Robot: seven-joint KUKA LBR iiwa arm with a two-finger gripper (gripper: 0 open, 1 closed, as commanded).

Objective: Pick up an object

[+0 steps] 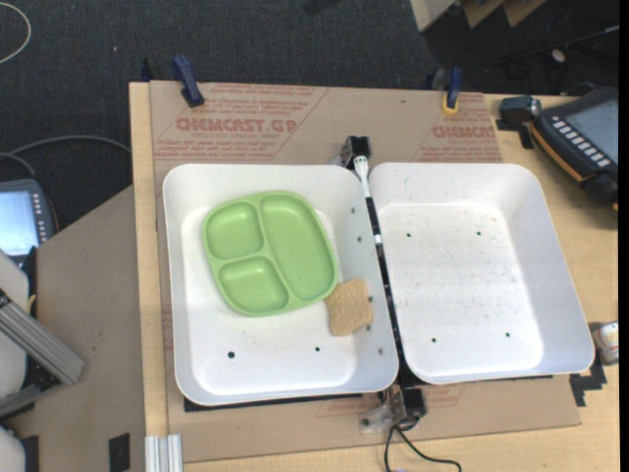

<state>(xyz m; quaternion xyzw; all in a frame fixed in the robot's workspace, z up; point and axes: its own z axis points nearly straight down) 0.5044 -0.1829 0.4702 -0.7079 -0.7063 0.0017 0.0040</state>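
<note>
Your candidates, both in the left bin (187, 293): a green divided plate (270, 254), lying flat toward the bin's centre; a tan sponge-like piece (349, 308), touching the plate's lower right rim. Right bin (550, 264) alongside, rims meeting. Pincer state: you cannot tell.

Dark carpet floor (246, 18); cardboard-topped bench (295, 116), blue clamps (187, 80).

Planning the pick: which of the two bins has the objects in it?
The left bin: it holds a green plate and a tan sponge.
</note>
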